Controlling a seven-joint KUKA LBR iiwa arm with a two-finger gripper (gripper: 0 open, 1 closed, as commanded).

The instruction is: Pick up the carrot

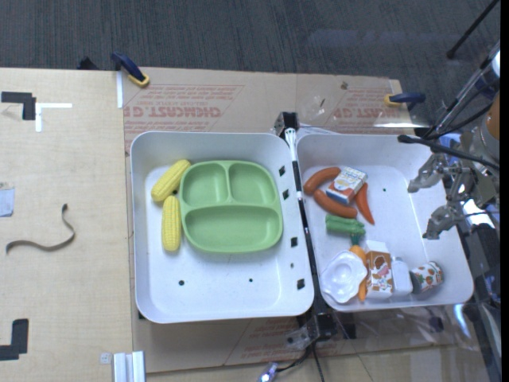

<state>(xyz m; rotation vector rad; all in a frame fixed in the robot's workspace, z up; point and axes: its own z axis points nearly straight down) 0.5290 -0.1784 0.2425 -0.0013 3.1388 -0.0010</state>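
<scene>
Carrot to be reached past crowded neighbours

Bench space is taken mostly by two white bins side by side. In the left bin (pixel 159 285) a green divided plate (pixel 231 206) is placed near the far edge, with two corn cobs (pixel 170 213) along its left side. The right bin (pixel 433 237) carries the task's thing: the carrot (pixel 364 204), a small orange cone, is found in the far left part of that bin, with its tip pointing toward the near edge.

The gripper (pixel 436 201) is seen over the right edge of the right bin, well apart from the carrot, and its two fingers (pixel 419 178) are spread apart with nothing between them.

For a good grasp, the fingers should probably be brought across the carrot's narrow width, not along its length. The small carton (pixel 347 185) is touching the carrot on the left, and two sausages (pixel 328 189) lie just beside it, so a wrong catch is likely. A green vegetable (pixel 345 227) is placed near the tip. At the near edge a white cup (pixel 342 276), a second carton (pixel 379 273) and a small can (pixel 426 276) are grouped, away from the path.
</scene>
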